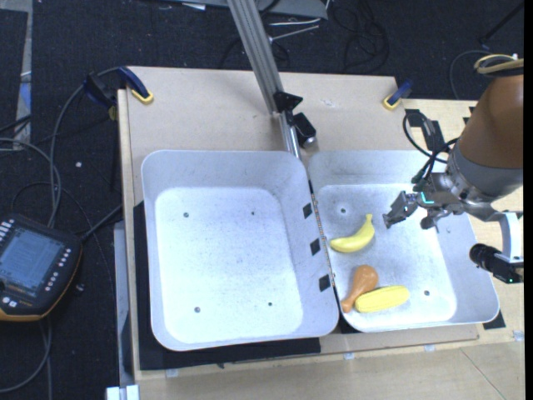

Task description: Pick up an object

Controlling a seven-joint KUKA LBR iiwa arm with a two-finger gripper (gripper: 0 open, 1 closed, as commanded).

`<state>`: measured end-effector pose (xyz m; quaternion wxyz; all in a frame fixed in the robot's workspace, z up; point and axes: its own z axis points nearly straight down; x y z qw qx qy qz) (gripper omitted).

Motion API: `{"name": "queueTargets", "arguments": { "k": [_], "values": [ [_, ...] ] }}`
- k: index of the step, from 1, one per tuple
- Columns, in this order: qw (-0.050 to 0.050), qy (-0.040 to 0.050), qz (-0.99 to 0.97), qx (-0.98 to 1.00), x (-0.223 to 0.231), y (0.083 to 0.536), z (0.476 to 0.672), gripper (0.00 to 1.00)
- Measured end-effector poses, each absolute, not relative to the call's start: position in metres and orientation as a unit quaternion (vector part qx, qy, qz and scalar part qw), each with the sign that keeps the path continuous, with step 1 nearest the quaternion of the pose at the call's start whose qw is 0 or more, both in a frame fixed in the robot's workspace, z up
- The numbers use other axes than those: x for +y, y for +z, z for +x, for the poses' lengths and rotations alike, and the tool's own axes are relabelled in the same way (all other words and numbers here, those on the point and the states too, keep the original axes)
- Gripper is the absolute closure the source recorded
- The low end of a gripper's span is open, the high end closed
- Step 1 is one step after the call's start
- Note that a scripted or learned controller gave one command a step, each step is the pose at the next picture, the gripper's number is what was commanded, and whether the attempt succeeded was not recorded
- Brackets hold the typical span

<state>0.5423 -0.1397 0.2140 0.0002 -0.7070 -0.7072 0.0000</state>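
- Hovering over the right bin (466, 302), my gripper (414, 212) hangs above bare white floor; my two dark fingers (396, 213) stand apart, and nothing sits between them.
- Just beside my fingertips, toward the bins' shared wall, lies a curved yellow banana (355, 237), apart from me.
- Nearer the bin's front edge lies an orange drumstick-shaped toy (360, 284), its thin end pointing at the divider.
- Touching that toy's rounded end is a yellow oblong piece (382, 298), lying flat.
- Behind my fingers, my grey wrist and orange band (502, 111) rise at the right.
- Beyond the divider, the left bin (166, 248) sits beside the right one on the wooden bench (208, 111).
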Motion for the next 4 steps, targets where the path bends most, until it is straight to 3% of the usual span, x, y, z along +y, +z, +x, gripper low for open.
{"name": "queueTargets", "arguments": {
  "k": [1,3,4],
  "values": [
    [0.0,0.0,-0.707,-0.707,-0.14,0.214,0.542,0.0],
    [0.002,0.0014,-0.707,-0.707,-0.156,0.117,0.535,0.0],
    [0.001,0.0004,-0.707,-0.707,-0.156,0.094,0.535,0.0]
  ]
}}
